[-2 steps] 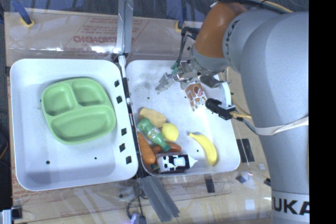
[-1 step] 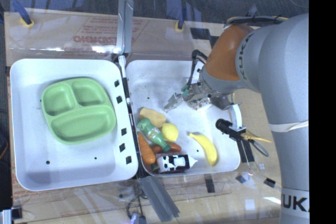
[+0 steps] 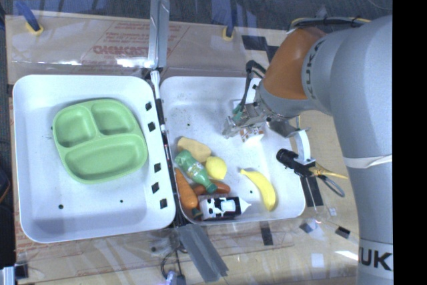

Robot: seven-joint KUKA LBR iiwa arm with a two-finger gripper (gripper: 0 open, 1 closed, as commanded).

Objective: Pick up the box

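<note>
Hand [image 3: 244, 122] of the grey arm, seen low over the upper middle of the right shallow white bin [image 3: 200, 87]; a small pale object with a red mark lies at its tip, but whether the hand is apart, together or clamped on anything cannot be told at this size. From the left: the left shallow white bin [image 3: 33, 163] carries a light green three-compartment plastic tray [image 3: 100, 140], lying flat near its centre and well apart from the work. In the right bin, toy food is crowded into the lower left corner, probably because the items slide together there: a pale potato-like piece [image 3: 193, 147], a green bottle-shaped piece [image 3: 193, 168], an orange carrot [image 3: 185, 189], a yellow lemon [image 3: 215, 167]. The small black-and-white printed box [image 3: 220, 207], the likely target, lies on its side against the bin's near wall, touching the carrot. A yellow banana [image 3: 261, 187] rests just beside it to the right. The hand stands well apart from the box, so the pick appears not yet begun. The desk [image 3: 80, 37] bears both bins.
</note>
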